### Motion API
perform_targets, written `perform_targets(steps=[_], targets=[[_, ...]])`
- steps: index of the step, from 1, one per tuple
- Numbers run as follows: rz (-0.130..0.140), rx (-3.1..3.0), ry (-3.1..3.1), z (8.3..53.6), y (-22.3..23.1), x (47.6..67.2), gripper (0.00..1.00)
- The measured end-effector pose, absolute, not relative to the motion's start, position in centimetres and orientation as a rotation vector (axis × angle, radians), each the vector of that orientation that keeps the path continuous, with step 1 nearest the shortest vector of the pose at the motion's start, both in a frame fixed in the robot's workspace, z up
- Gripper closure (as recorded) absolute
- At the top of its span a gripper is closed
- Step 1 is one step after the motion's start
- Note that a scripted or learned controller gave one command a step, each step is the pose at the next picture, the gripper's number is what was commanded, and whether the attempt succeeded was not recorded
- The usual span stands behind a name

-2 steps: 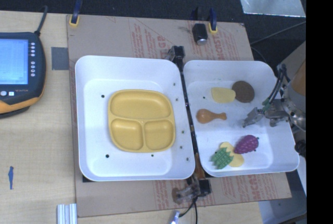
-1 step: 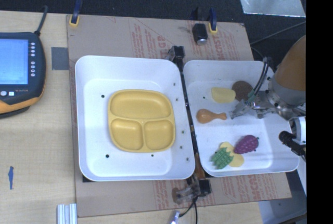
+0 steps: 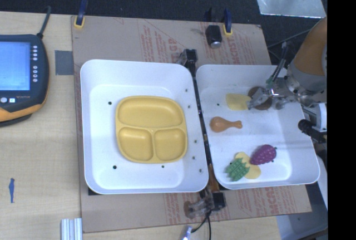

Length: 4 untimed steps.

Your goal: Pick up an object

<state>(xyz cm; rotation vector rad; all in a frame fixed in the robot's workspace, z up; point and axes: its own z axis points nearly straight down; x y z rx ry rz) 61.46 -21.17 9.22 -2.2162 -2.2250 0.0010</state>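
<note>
The right bin (image 3: 289,138) holds a pale yellow flat piece (image 3: 236,101), a brown drumstick-shaped toy (image 3: 225,124), a purple grape bunch (image 3: 263,153), and a green leafy toy (image 3: 237,169) lying on a yellow piece (image 3: 251,171). My gripper (image 3: 260,99) reaches in from the right, low in the bin's upper part, with its tip right beside the pale yellow piece. I see nothing held between its fingers.
The left bin (image 3: 94,122) holds a yellow divided plate (image 3: 151,128). A teach pendant (image 3: 19,77) lies on the bench at the far left. Clamps (image 3: 214,34) sit along the cardboard's far edge.
</note>
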Motion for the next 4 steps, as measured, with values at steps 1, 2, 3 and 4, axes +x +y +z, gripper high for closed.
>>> perform_targets(steps=[1,2,3,4], targets=[[0.001,-2.216,-2.225,9.2,-18.3,65.7,0.00],[0.001,-2.218,-2.225,9.3,-21.2,65.7,0.00],[0.002,-2.215,-2.224,9.2,-18.3,65.6,0.00],[0.001,-2.218,-2.224,9.2,-21.2,65.7,0.00]])
